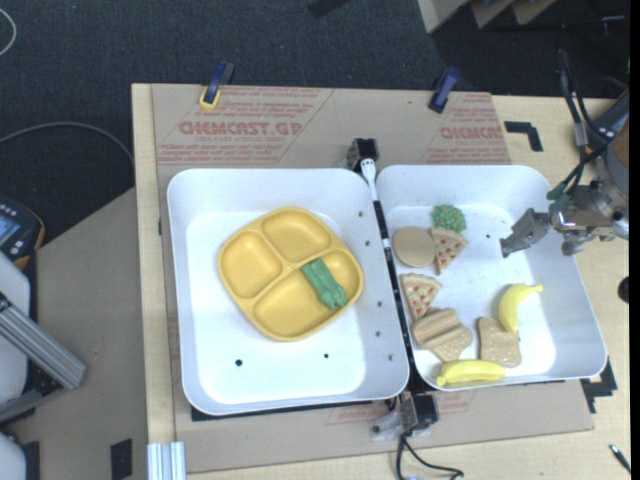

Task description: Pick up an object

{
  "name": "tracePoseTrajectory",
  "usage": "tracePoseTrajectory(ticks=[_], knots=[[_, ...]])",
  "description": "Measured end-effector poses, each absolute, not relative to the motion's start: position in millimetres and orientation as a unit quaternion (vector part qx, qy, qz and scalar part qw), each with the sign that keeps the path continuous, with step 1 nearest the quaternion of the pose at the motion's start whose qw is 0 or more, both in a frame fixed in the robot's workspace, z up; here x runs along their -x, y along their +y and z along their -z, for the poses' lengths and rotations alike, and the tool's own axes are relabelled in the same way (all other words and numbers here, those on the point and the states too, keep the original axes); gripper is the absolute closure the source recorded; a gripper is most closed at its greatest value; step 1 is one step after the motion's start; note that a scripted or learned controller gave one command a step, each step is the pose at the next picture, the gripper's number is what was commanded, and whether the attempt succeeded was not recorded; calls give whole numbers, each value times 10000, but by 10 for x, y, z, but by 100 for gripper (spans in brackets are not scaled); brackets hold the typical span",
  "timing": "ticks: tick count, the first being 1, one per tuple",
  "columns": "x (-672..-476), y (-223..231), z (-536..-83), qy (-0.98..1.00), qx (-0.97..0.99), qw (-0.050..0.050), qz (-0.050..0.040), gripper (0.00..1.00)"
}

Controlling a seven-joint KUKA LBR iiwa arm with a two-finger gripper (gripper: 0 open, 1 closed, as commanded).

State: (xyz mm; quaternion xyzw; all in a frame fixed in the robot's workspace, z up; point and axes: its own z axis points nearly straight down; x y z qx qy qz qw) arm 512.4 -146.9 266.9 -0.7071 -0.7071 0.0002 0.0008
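Note:
My gripper (pixel 538 246) hangs over the right side of the right bin (pixel 570 298), open, with nothing between its fingers. One dark finger (pixel 520 235) points left and down. A yellow banana (pixel 515 304) lies just below the gripper, apart from it. Further left are a green broccoli (pixel 448 217), a tan round piece (pixel 411 246) and two pizza slices (pixel 447 249) (pixel 420 293). Two pieces of toast (pixel 443 333) (pixel 498 343) and a second banana (pixel 470 372) lie near the front wall.
The left bin (pixel 200 348) holds a yellow divided plate (pixel 280 268) with a green vegetable (pixel 325 284) in its right compartment. A black clamp strip (pixel 380 248) runs between the bins. Cables hang at the right edge above the gripper.

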Motion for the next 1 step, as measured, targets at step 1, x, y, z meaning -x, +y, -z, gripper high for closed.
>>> tracePoseTrajectory(ticks=[1], knots=[[-4756, -2070, -1941, -7046, 7096, 34, -33, 0]])
